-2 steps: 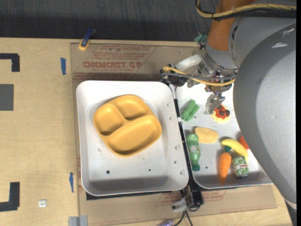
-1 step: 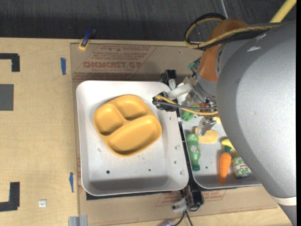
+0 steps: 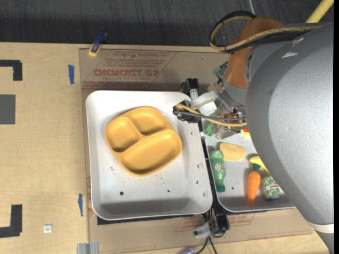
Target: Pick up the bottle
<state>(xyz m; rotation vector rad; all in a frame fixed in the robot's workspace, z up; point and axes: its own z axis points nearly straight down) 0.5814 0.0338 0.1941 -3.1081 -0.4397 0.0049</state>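
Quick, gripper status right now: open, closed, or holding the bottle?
Gripper: cannot be told; it sits at the far end of the right bin. The green bottle lies loose in that bin, not held.

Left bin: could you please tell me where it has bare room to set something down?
The left bin is bare in front of and left of the yellow divided plate. The right bin is crowded: green bottle, carrot.

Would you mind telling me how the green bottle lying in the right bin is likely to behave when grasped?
The green bottle lies on its side, so its rounded body may roll if nudged. It rests beside the bin wall, which probably limits finger room. It looks smooth, possibly slippery.
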